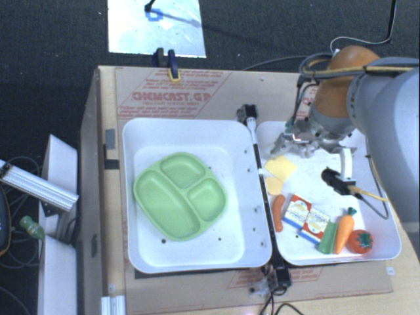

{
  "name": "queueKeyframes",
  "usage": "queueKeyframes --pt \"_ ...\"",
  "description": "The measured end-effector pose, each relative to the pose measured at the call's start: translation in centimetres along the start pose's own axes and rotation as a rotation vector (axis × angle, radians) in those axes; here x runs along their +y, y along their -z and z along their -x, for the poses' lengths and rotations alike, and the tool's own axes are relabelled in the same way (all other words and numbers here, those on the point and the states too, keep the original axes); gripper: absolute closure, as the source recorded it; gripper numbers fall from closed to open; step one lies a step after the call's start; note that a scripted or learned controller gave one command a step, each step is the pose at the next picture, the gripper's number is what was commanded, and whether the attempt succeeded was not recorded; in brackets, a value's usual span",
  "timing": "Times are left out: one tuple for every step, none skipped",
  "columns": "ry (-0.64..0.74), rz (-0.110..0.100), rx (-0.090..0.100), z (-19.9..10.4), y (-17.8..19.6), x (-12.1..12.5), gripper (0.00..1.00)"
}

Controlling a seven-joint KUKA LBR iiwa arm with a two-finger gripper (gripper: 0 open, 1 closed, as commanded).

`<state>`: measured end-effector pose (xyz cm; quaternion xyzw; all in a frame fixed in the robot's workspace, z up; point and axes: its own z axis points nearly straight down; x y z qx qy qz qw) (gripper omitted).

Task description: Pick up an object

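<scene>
**Hanging at far end of right bin, claw has yellow slice just down-left of it**

Claw (303, 144) sits over the far part of the right bin (305, 184), reaching in from view's right under the grey arm (387, 110). Nearest obj, and prob. the easiest pick: the yellow slice (280, 168), lying flat on the bin floor just beside the claw, toward view's lower left, close to the wall btwn the two bins. Slice is a blunt wedge, a bit wider across the view than deep, so no strong long axis; approach angle prob. matters less than getting centred over it. My read: coming move needs a short shift down-left, then a descent.

Other candidates lie nearer the camera, well apart from the claw:
- small yellow piece (273, 186), touching or nearly touching the slice's near edge
- orange sausage-like thing (278, 213), long axis approx. front-to-back
- two small cartons (296, 210), side by side
- green veg (326, 239), carrot (343, 231) and tomato (359, 241) bunched at the near right corner

Left bin (157, 143) holds a green divided plate (180, 194), far from the claw.

Hard to make out: claw state, open or closed, can't tell, since shiny metal blends w/ white bin. Nothing visibly gripped. Claw height above floor unclear. Arm covers the right bin's right rim. Carton print too small to read.
</scene>
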<state>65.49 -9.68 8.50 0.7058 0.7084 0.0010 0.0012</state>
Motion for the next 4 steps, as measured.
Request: queueKeyframes --pt "-0.004 -0.002 -0.001 5.6 0.0 -8.9 0.0" --pt "-0.003 -0.003 0.001 2.2 0.0 -16.8 0.0" --pt "-0.003 0.001 0.0 2.2 1.0 -16.7 1.0" --pt "0.0 0.0 0.001 -3.0 10.0 -11.2 1.0"
